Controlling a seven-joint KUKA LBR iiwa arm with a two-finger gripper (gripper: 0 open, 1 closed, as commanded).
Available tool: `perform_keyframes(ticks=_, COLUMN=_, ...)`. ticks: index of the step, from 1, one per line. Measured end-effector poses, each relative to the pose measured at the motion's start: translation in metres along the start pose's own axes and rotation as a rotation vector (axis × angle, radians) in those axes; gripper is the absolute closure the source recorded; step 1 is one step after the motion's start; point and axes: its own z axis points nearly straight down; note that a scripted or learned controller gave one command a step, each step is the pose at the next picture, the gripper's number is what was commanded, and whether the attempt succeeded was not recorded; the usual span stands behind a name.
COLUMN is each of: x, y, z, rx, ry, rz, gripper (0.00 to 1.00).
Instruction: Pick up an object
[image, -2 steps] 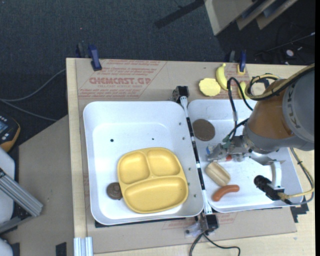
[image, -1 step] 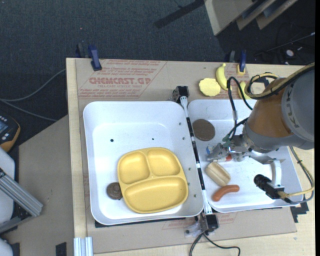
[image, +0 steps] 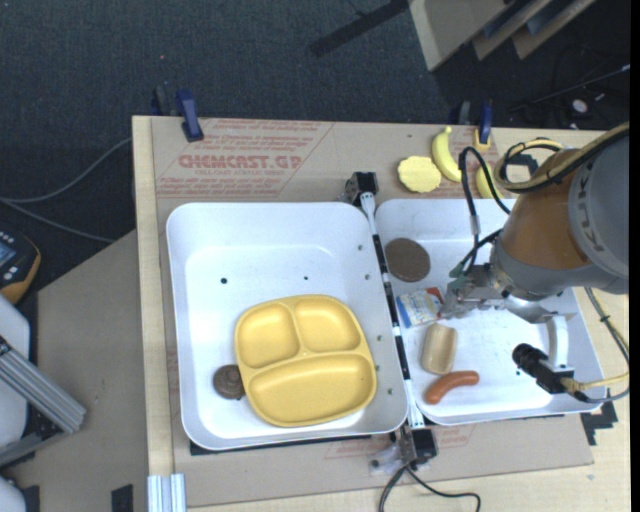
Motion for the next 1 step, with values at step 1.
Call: perform_keyframes(ticks=1, x=0.0002, y=-0.0008, z=0.0012, rx=0.003, ry=0.001, rz=0.001, gripper=0.00)
